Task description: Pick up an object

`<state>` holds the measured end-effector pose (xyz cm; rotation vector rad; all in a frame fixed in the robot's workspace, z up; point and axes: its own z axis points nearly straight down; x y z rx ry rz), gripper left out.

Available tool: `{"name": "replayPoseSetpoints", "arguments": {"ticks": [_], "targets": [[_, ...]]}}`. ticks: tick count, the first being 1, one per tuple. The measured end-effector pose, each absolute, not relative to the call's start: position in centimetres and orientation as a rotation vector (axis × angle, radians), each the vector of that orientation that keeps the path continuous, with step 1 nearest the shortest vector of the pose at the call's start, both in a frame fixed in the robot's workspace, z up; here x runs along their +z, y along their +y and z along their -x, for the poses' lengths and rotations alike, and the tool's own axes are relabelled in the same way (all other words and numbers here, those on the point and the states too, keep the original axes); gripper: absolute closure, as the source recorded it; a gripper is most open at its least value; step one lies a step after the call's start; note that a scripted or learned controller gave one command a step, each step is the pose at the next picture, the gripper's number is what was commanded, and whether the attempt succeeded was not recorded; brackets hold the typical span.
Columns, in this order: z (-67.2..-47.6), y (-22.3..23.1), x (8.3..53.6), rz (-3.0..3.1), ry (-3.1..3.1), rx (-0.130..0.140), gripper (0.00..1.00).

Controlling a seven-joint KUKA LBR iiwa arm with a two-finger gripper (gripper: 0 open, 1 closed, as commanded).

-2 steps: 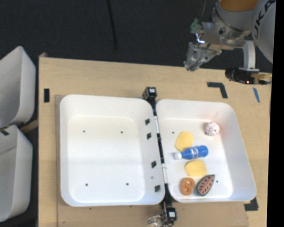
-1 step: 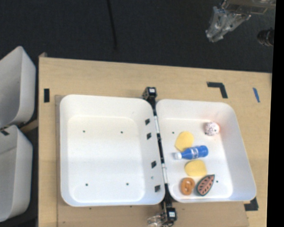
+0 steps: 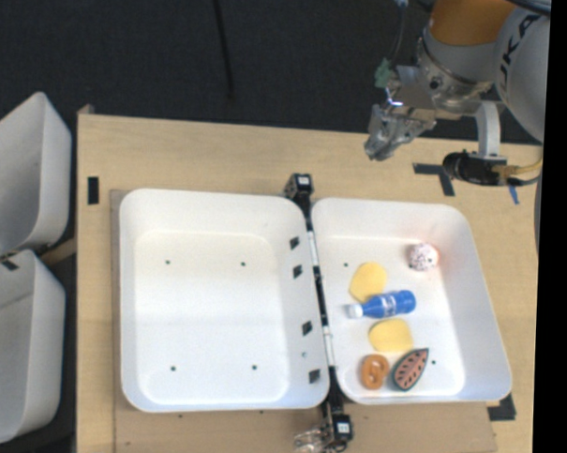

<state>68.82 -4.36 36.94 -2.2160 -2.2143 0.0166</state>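
Looking down on my bench (image 3: 212,152), I see bare pale wood under two shallow white bins, with a dark floor beyond its far edge. The gripper (image 3: 388,141) hangs above the wood just past the right bin (image 3: 452,228); I cannot tell its state. In that bin lie a blue bottle (image 3: 385,304) between two yellow pieces (image 3: 368,279), a pink-speckled ball (image 3: 423,257) farther back, and an orange ring (image 3: 374,371) beside a watermelon slice (image 3: 410,368) nearest me.

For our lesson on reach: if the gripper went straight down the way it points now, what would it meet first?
Probably the bare bench just beyond the right bin's far rim. The gripper hangs above there, though one slanted view leaves depth unsure.
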Motion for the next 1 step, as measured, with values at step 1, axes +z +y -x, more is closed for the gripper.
{"name": "replayPoseSetpoints", "arguments": {"ticks": [1], "targets": [[-68.94, -2.97, 51.69, 2.227, -2.237, -0.02, 1.0]]}}
